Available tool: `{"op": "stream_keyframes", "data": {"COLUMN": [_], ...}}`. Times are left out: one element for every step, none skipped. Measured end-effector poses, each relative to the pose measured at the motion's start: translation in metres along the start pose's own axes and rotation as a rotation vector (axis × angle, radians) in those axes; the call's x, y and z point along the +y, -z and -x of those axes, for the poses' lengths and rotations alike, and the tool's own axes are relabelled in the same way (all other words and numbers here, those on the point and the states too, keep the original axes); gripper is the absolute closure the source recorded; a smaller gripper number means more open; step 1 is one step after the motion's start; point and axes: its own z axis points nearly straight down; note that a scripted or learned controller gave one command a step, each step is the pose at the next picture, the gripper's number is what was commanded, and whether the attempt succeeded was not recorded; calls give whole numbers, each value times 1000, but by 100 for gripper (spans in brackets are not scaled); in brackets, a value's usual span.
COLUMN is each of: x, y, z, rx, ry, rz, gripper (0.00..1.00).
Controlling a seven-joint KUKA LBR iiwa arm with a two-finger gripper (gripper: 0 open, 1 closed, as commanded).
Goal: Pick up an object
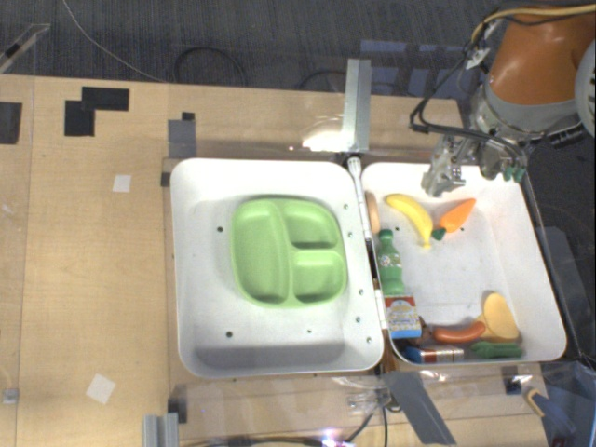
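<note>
The grey arm's two-finger gripper (445,177) hangs over the far corner of the right-hand shallow white bin (545,277), just above and beside the yellow plastic banana (412,216) and the orange toy carrot with a green stub (454,216). Its fingers look parted with nothing between them, though the metal is small and glare-washed here, so that reading is tentative.

The banana is the likeliest target. It lies in the far half of the right bin, its long axis running diagonally from the far-left end down toward the near-right, curving as it goes. The carrot lies just beside it, perhaps touching at the near end, with its thick orange end toward the far right and the green stub toward the banana.

Judging the risk: a descent between the two could land the fingers astride both, or along the banana's length instead of across it, so the curved, slick body would squirt out sideways. The bin's far wall is also close, leaving little room for the outer finger.

On the counter, the left bin (200,343) holds a green divided plastic tray (284,251).
</note>
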Motion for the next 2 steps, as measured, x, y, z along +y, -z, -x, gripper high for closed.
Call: {"op": "stream_keyframes", "data": {"x": [-1,-88], "y": [50,-65], "z": [16,3], "rx": [-12,2], "ry": [-36,147], "rz": [-3,-4], "gripper": [100,100]}}
